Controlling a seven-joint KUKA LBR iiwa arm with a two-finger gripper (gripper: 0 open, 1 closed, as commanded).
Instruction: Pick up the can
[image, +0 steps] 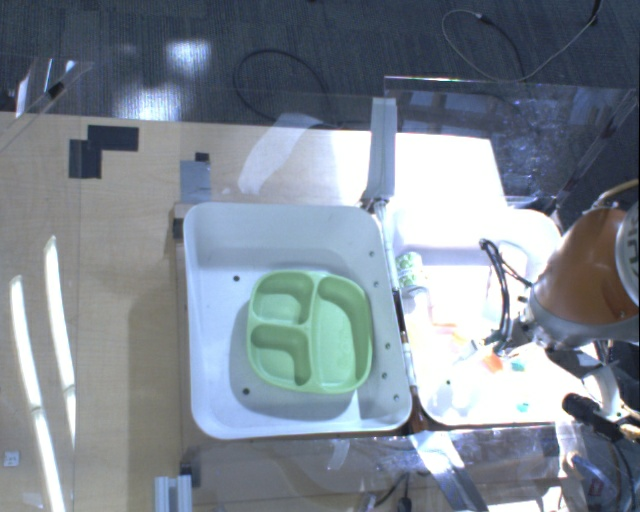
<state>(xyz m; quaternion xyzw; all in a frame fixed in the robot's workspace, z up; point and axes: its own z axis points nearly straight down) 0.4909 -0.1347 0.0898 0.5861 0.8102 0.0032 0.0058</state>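
Camera view, looking down at a slant on a pale wood-grain tabletop (120, 300) with two shallow white plastic bins side by side. Left bin (210, 300): smooth matte walls, rounded corners, evenly lit. Inside it, a light green divided plate (310, 330), rounded-square in outline, moulded into three compartments, lying flat near the middle of the floor. Right bin (540, 235): washed out by strong glare, so floor texture and much of the contents hard to read. At its left wall, just beside the divider between the bins, the can (408, 270): a small cylinder with a green-and-white label, lying against that wall. Further right on the bright floor, a few small scraps of orange (493, 364) and teal (518, 367), shapes too blown out to name. Arm (590, 280) reaching in from the right, rounded orange-brown shell over a grey joint, black cables looped along its left side. End effector (497, 345) low over the right bin's floor, near the orange scrap and well apart from the can; cannot tell whether open or closed, nor whether anything is gripped.
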